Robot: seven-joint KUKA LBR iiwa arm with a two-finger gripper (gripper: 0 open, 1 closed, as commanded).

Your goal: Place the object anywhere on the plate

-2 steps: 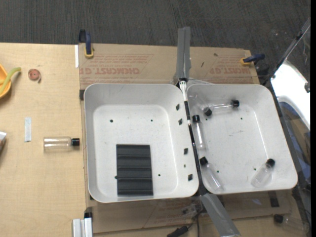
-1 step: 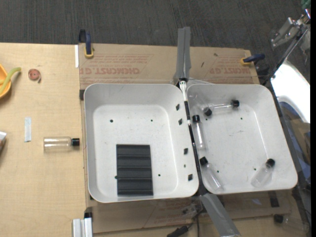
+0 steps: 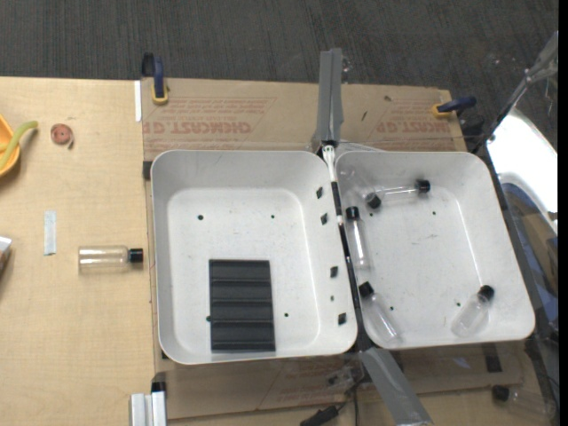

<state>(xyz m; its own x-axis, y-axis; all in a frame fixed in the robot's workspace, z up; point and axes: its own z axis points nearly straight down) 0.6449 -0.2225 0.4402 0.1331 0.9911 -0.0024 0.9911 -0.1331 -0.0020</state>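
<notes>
Black plate [image 3: 240,306] occupies left bin [image 3: 232,159], 4 vials [image 3: 395,193] right.

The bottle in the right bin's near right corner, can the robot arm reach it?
Probably yes: the bottle lies uncovered in the right bin. It hugs the corner wall, so grabbing may be tricky.

Arm [image 3: 524,162] at right edge is cut off, just a blurred white-grey shape. Orange object [image 3: 7,146] cropped at left edge. Clear bottles [image 3: 396,193] in right bin [image 3: 497,238] barely resolve against white.
</notes>
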